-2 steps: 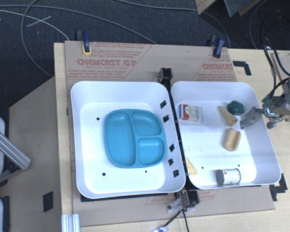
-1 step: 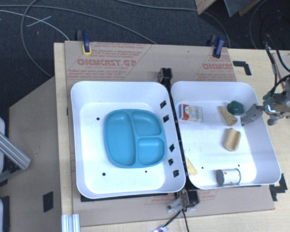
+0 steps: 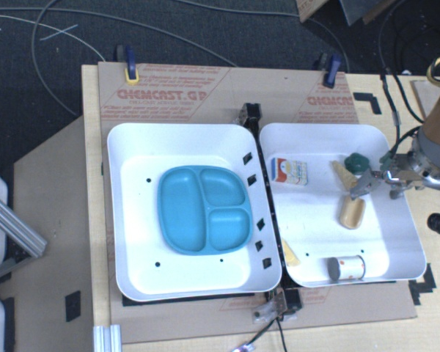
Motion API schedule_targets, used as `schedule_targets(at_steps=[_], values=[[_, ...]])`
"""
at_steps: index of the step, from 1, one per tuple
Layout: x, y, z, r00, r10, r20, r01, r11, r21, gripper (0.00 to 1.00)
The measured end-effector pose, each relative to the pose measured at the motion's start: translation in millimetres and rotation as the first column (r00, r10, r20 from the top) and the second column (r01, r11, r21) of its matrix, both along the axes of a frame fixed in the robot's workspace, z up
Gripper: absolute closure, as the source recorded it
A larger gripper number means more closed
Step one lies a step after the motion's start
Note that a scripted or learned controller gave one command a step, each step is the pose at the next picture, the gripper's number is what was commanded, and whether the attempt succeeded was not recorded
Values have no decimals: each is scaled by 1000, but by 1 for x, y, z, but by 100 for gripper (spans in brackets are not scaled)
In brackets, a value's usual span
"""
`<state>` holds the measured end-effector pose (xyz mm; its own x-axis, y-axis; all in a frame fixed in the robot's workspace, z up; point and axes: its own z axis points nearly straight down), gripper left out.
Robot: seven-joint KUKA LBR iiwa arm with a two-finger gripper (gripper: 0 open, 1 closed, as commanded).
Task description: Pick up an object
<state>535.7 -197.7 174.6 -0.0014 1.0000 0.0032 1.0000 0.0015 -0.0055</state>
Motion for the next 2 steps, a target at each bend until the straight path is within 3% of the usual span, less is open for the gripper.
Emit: schedule_targets(at_steps=[2], values=[[1,-7,-92,1000,-1,0,1,1000,0,0]])
